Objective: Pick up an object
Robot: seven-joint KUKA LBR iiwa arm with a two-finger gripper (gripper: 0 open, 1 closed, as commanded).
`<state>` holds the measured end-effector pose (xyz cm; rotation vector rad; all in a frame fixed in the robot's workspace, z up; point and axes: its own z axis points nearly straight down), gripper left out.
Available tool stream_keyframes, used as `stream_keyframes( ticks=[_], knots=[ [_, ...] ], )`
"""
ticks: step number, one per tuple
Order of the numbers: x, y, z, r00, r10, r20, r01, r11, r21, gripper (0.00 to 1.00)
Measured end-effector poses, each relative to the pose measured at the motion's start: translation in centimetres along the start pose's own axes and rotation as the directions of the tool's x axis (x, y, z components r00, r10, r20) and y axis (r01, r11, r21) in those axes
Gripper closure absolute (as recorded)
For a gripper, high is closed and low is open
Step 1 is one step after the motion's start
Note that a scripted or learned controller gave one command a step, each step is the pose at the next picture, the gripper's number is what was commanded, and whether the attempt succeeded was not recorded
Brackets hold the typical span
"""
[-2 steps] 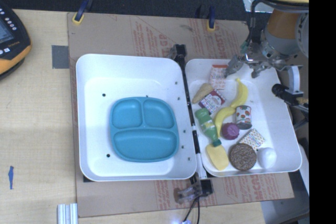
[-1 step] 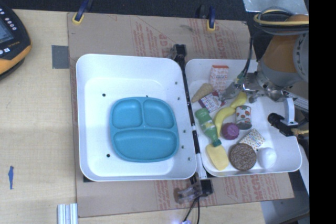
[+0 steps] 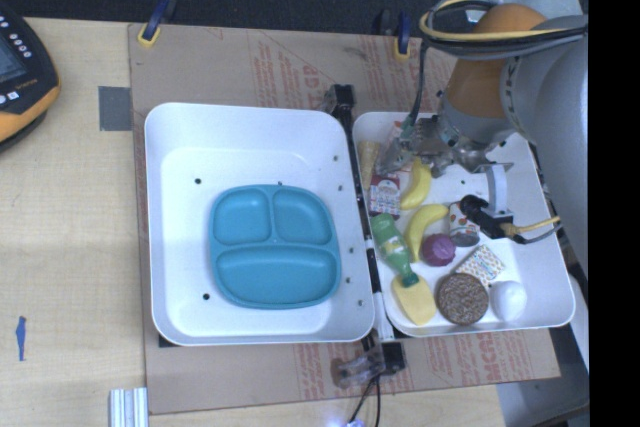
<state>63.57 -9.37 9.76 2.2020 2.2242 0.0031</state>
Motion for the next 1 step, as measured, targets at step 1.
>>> stream_keyframes(
  ticks=[1],
  knots=[
    [-0.28, 0.06, -1.22, 1.0, 0.003, -0.002, -0.003, 1.0, -0.002, 1.0]
  ],
)
